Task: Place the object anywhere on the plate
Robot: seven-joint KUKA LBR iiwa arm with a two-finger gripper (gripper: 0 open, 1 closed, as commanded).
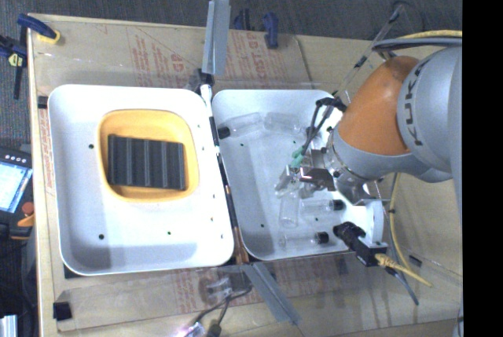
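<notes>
Right, here is the worktop [330,60] seen from above, two shallow white bins side by side on it. In the left bin [75,170] sits the plate [118,123] — yellow-rimmed, rounded square, with a dark ribbed insert [147,163] lying across its middle. The plate rests toward the bin's 12 o'clock half, well apart from everything in the other bin.

Over in the right bin [251,202] the grey arm [428,123] with its orange band [377,115] reaches in from 3 o'clock, and the pincer [306,174] is down low near the bin's centre. Whether its fingers are open or closed on anything I cannot tell; they blur into the clutter beneath them.

That clutter is a scatter of clear plastic objects [263,125] — see-through pieces spread from the bin's 11 o'clock corner down toward 6 o'clock, hard to separate from the white floor. A small green bit [298,157] shows just at the pincer's 11 o'clock. Which piece is the one to be moved I cannot say, but all of them lie in the right bin
</notes>
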